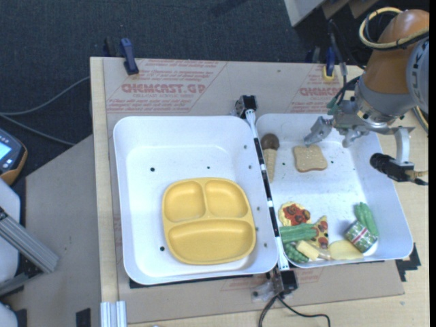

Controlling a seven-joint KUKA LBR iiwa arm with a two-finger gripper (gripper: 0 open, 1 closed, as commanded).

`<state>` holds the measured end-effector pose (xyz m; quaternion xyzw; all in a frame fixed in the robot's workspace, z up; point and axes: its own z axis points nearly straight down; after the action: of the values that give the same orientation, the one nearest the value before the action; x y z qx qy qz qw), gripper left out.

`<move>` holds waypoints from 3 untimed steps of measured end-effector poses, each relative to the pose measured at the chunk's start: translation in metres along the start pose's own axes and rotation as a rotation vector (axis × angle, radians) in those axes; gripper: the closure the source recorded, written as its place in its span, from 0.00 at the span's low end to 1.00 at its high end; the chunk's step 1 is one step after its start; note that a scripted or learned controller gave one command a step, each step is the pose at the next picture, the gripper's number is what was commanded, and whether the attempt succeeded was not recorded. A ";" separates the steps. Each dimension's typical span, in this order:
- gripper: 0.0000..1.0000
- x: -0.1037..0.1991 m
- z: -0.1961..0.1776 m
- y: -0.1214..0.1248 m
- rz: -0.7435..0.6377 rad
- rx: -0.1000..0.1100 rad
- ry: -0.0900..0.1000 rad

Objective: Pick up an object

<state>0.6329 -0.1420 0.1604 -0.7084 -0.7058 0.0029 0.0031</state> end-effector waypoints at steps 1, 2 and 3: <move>0.00 0.008 0.081 0.003 -0.005 -0.002 0.001; 1.00 0.008 0.064 0.005 -0.004 -0.012 -0.001; 1.00 0.103 -0.030 -0.046 -0.013 -0.012 0.004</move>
<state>0.5874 -0.0389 0.1906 -0.7039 -0.7103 -0.0030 0.0003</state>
